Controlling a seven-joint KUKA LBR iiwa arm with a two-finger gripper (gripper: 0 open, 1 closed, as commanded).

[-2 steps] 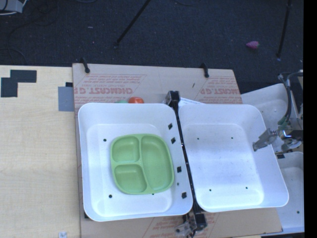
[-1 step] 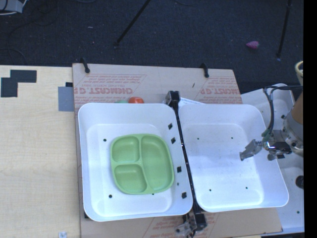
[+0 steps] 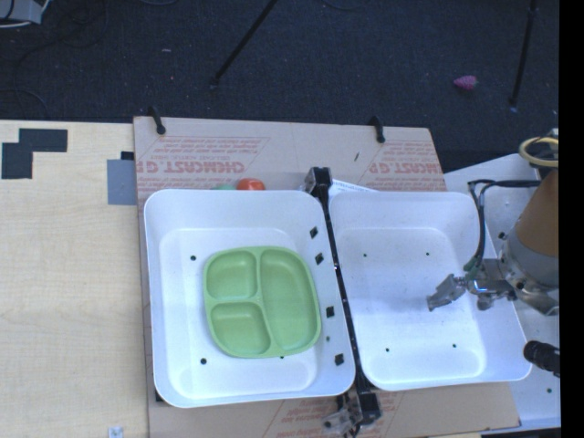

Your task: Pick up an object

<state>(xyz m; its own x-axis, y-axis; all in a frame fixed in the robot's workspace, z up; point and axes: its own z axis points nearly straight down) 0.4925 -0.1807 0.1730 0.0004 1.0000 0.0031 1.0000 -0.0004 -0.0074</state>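
One green plate (image 3: 262, 301) lies flat in the left bin (image 3: 173, 235) — unclaimed.
The gripper (image 3: 444, 297) hovers over the right bin (image 3: 401, 222) — jaws seemingly spread, pinching nothing.

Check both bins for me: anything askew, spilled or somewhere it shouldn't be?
One thing: a small orange-red object lies outside the left bin, behind its far rim on the cardboard, with something green beside it. The green divided plate sits flat in the left bin, slightly rotated. The tool is over the right bin. Nothing looks spilled.

Upside-down red "CHEMCAST" on cardboard (image 3: 196, 153)
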